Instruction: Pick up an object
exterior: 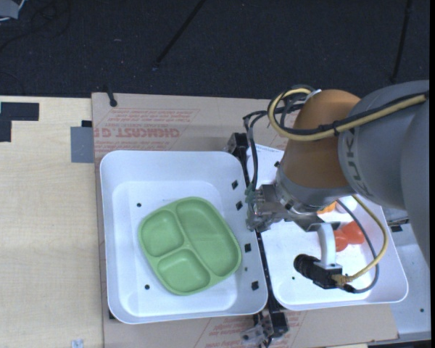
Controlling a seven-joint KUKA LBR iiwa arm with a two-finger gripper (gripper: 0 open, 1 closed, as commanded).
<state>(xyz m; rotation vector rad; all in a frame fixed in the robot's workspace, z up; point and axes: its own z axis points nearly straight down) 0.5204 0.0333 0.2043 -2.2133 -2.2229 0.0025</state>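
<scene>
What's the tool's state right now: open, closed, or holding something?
Tool: cannot be told from this view; it hangs low at the left edge of the right bin.

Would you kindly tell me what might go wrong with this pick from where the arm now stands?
1. The gripper seems to sit right by the walls where the left bin and right bin meet; lowering there may strike a rim instead of an object.
2. The orange object is largely hidden under the arm, so a grasp on it would be hard to verify.
3. The green divided plate lies flat and wide; it may slip.
</scene>
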